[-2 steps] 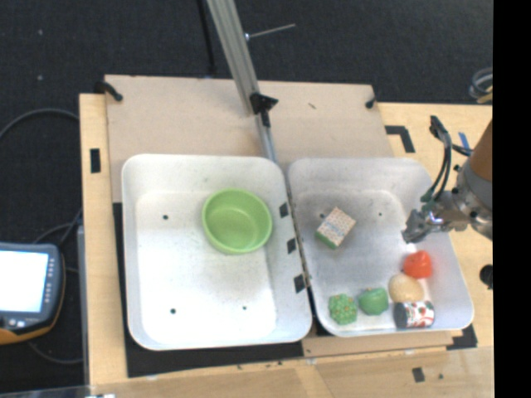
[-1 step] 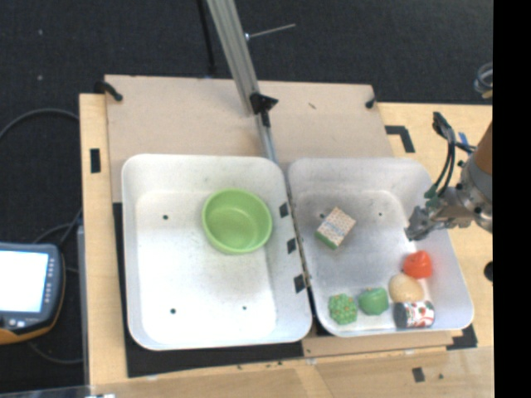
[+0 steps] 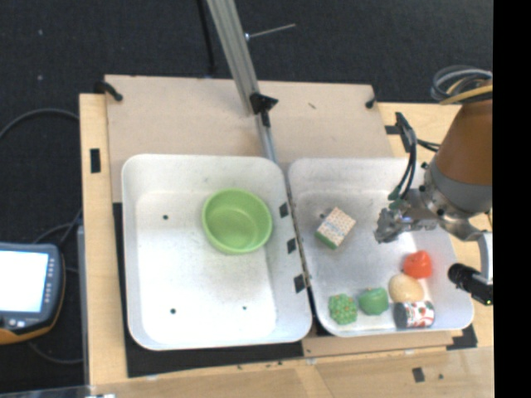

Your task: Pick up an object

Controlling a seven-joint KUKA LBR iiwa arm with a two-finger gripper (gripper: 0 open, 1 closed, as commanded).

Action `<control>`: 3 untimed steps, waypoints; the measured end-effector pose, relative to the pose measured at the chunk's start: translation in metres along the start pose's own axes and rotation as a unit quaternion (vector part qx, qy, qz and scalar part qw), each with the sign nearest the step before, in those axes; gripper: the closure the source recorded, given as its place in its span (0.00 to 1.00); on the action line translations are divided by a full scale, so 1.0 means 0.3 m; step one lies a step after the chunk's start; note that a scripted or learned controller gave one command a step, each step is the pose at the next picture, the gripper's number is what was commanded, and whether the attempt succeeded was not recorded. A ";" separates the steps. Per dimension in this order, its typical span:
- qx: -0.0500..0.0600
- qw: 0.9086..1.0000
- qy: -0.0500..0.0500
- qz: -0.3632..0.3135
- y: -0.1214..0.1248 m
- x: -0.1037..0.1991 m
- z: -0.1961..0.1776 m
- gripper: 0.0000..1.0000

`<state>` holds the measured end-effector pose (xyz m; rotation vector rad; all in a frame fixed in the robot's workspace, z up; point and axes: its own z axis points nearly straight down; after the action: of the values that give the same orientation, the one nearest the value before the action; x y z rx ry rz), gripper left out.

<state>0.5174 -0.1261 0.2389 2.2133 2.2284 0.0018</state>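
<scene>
- Nearest the camera, along the front wall of the right bin (image 3: 365, 332), a row of small things lies close together: a knobbly green lump (image 3: 343, 308), a smoother green piece (image 3: 374, 300) just beside it, and a small red-and-white printed can (image 3: 413, 314) in the front right corner.
- Just behind the can, touching or nearly touching it, sits a pale beige egg-shaped object (image 3: 405, 288). An orange-red object (image 3: 418, 264) is right behind that.
- At the left edge of the picture, off the bench, a handheld control pendant (image 3: 25, 288) with a lit screen rests on the dark floor.
- Toward the middle of the right bin, a patterned cube (image 3: 335, 227) in pale green and tan stands alone, tilted on the white floor, well apart from the front row.
- The gripper (image 3: 388, 226) is over the right bin, to the right of the cube and behind the orange-red object. It is a dark, blurred cluster, and whether it is released or clenched cannot be told. No object can be made out in its grasp.
- The grey arm (image 3: 465, 160) with its orange band reaches in from the right above the gripper, with cables (image 3: 408, 152) running along it.
- In the left bin (image 3: 141, 247), a light green bowl (image 3: 237, 220) sits upright, toward the bin's back right.
- Farthest back, a slanted aluminium post (image 3: 236, 48) rises from the brown board (image 3: 182, 114) behind the bins.
</scene>
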 end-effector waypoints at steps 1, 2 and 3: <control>0.000 1.000 0.001 0.000 -0.010 0.156 -0.001 1.00; 0.002 1.000 0.001 0.000 0.020 0.334 0.031 1.00; 0.000 1.000 0.001 -0.001 0.034 0.509 -0.013 1.00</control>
<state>0.5264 0.0266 0.2428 2.2118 2.2308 0.0044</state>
